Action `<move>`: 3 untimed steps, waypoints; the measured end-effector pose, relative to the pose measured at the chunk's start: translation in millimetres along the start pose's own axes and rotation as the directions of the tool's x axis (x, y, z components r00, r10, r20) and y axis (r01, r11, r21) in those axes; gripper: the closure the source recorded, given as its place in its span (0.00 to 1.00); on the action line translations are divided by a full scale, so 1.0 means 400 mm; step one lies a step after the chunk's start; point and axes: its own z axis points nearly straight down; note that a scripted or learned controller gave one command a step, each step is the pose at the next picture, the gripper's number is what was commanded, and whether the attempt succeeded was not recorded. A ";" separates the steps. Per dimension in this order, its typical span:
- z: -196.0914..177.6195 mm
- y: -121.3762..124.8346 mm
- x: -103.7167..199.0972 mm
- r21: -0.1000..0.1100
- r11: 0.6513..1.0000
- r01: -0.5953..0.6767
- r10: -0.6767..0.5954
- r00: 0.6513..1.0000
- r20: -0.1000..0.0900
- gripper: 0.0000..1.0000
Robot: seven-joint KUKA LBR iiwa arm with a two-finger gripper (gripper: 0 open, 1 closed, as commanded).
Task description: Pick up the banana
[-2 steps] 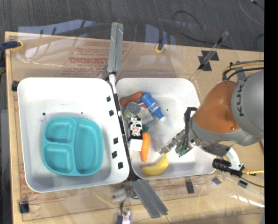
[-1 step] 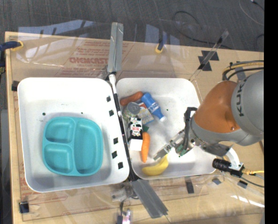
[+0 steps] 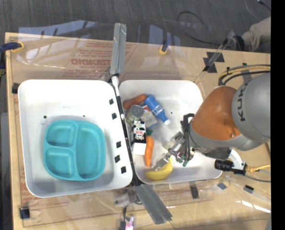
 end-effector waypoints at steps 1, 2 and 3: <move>-0.009 0.003 0.007 0.004 1.000 0.007 -0.007 1.000 -0.012 1.00; 0.001 0.023 -0.084 -0.001 0.989 -0.148 0.148 0.989 0.001 1.00; 0.001 0.023 -0.084 -0.001 0.989 -0.148 0.148 0.989 0.001 0.00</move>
